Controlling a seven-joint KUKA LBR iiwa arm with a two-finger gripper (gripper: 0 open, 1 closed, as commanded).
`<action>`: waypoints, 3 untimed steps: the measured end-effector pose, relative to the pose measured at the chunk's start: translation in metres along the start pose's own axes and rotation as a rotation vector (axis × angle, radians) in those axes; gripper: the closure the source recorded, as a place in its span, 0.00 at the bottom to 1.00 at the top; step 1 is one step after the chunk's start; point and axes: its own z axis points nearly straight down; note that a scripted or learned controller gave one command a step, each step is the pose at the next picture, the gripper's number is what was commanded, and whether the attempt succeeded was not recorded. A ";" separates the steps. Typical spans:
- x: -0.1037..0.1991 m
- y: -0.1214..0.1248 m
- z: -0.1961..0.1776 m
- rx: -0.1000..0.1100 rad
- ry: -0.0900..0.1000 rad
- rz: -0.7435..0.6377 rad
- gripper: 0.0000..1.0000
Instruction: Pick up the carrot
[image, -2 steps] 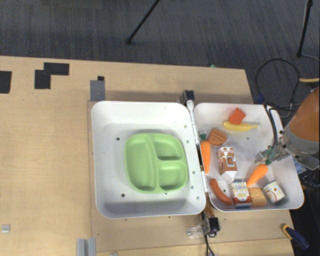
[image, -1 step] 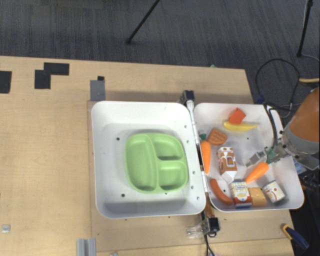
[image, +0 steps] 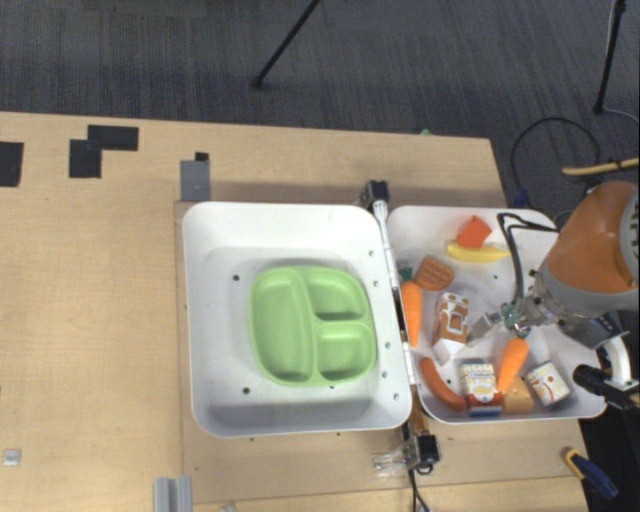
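Note:
Two carrots lie in the right bin (image: 535, 218). One carrot (image: 410, 312) rests along the bin's left wall, pointing toward the front. The other carrot (image: 512, 362) stands tilted near the front, between a small can and a little cup. My gripper (image: 503, 322) hangs over the middle right of this bin, just behind the top end of that second carrot. Its fingers are spread open, and nothing sits between them. The grey wrist with the orange band (image: 590, 250) comes in from the right.
The left bin (image: 215, 250) holds a green divided plate (image: 312, 324). Around the carrots lie a banana (image: 478, 252), an orange wedge (image: 474, 231), a brown cookie (image: 434, 273), a carton (image: 452, 318), a sausage (image: 440, 383), a can (image: 478, 383) and a cup (image: 547, 383).

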 end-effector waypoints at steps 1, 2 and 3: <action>0.029 -0.026 -0.001 -0.006 -0.006 -0.289 0.00; 0.029 -0.024 -0.012 -0.009 -0.007 -0.289 1.00; 0.035 -0.026 -0.006 -0.012 -0.016 -0.474 1.00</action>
